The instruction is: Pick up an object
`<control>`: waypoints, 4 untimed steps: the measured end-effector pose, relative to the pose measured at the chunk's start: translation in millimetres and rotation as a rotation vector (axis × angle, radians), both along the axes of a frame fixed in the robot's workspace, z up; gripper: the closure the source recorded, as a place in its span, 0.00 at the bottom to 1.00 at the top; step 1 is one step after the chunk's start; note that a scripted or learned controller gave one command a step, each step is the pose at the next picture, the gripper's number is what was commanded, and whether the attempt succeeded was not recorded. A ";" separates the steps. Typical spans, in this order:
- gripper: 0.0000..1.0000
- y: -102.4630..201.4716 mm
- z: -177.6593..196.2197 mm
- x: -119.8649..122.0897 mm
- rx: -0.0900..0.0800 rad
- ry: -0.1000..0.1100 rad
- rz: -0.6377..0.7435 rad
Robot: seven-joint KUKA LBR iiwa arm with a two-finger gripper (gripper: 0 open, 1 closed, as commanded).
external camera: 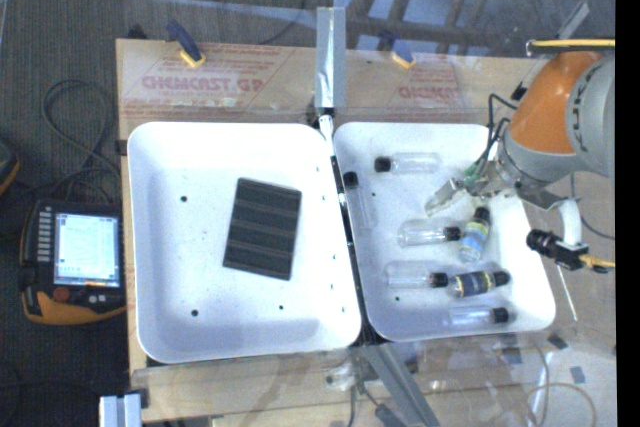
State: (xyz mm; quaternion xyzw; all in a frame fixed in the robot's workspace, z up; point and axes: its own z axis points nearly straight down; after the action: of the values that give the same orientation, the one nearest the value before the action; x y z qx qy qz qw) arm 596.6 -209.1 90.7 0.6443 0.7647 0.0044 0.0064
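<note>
**Two bins and the arm seen from above**

Far left, on the floor beside the bench, lies a handheld pendant (72,257) with a lit screen. The left bin (160,155) holds one dark ribbed rectangular pad (263,228), lying flat near its centre. The right bin (420,137) holds several clear vials with black caps (430,234), scattered and lying on their sides. At the right bin's upper right, the gripper (470,183) sits low over the vials; whether it is parted or closed cannot be told. The arm's orange band (545,115) appears far right.
</note>
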 end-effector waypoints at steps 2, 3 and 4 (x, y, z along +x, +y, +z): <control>1.00 -9.0 11.3 -58.8 -0.001 -0.006 0.030; 0.00 -8.0 11.1 -58.9 0.001 -0.005 0.031; 0.00 8.1 1.2 -95.8 -0.009 -0.005 0.054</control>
State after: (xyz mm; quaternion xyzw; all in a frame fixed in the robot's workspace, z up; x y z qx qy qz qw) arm 500.9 -201.1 91.9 0.6234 0.7818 0.0028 0.0113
